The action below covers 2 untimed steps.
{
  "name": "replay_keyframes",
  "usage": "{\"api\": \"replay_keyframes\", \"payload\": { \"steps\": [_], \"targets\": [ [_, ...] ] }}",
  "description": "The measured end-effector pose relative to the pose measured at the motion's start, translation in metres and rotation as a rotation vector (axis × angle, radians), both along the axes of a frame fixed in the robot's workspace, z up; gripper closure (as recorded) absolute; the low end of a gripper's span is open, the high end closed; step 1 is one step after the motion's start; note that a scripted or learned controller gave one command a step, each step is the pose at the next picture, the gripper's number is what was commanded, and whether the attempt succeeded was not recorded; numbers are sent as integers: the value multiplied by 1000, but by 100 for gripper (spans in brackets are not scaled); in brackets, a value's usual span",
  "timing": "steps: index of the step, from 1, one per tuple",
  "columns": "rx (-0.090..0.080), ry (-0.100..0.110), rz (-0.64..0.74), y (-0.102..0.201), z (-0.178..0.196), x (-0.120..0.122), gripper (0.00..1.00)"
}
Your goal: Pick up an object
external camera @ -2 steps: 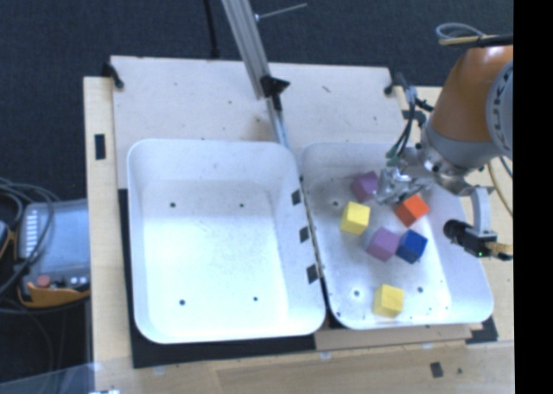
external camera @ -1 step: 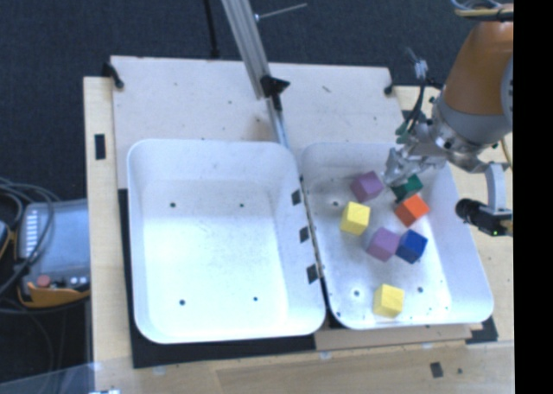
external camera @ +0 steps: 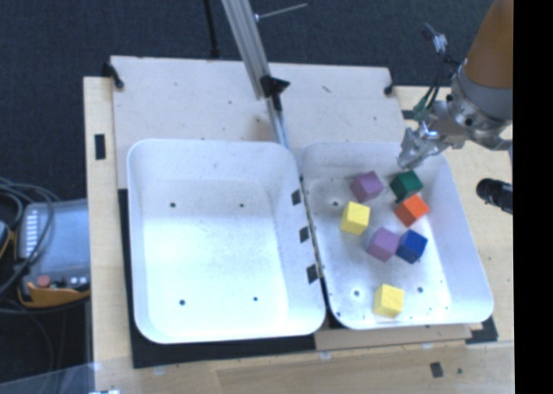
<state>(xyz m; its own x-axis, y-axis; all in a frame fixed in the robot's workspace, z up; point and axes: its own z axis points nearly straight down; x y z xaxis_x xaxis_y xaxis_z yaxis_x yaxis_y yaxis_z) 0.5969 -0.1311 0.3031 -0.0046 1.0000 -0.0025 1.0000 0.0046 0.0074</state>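
We log the approach step: pincer [external camera: 413, 156], grip state unclear, hovers just beside the green cube [external camera: 406, 184]. Next it needs descent and closure, we judge.

You're getting even, bright overhead light w/ the white bins [external camera: 220, 237] glaring pale and nearly washing out. Soft shadows are sitting under the cubes [external camera: 384, 244] just below the gripper [external camera: 413, 152]. Whole frame is looking slightly soft; the gripper is blurring.
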Motion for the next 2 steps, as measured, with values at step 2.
{"api": "replay_keyframes", "payload": {
  "steps": [2],
  "targets": [
    [2, 5, 1, 91, -19, 24, 100]
  ]
}}
